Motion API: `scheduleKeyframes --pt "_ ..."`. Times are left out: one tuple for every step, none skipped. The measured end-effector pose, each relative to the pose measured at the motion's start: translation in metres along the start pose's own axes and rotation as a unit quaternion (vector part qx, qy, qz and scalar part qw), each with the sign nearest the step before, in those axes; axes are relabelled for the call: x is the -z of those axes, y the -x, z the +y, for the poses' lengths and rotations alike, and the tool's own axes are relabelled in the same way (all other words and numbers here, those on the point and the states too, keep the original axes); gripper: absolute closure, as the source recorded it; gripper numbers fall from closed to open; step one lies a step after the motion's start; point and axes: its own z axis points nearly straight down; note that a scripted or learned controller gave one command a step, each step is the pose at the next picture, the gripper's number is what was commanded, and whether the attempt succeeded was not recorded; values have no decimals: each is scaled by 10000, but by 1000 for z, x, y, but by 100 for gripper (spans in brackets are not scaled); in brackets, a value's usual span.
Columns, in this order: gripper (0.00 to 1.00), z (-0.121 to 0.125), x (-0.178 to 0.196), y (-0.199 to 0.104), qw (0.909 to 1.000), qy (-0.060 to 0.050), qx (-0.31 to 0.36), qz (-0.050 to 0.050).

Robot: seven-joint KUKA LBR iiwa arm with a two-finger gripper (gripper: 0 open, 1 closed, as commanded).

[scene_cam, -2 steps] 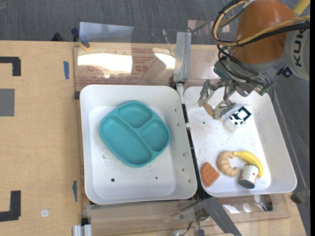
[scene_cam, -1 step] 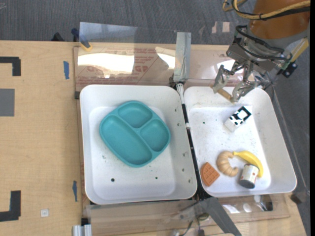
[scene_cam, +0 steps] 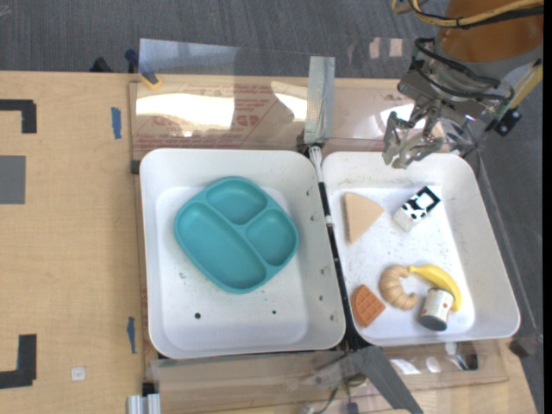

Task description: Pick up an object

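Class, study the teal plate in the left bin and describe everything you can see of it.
The teal plate is a rounded, squarish dish with three compartments set apart by raised ridges: one near the top, one to the right, and a large one along the lower left. It looks like smooth matte plastic. It lies flat and right side up, turned at an angle, on the floor of the left bin, roughly at its middle. Nothing lies in it, and nothing besides the bin touches it.

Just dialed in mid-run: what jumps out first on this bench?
The teal divided plate sits alone in the left bin. The right bin holds the small items: a tan wedge, a black-and-white block, and a banana, croissant and waffle piece grouped near its front. The pincer hangs at that bin's back edge, holding nothing.
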Motion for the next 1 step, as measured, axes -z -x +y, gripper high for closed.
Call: scheduleKeyframes --pt "100 0 -25 -50 9872 77 1592 58"
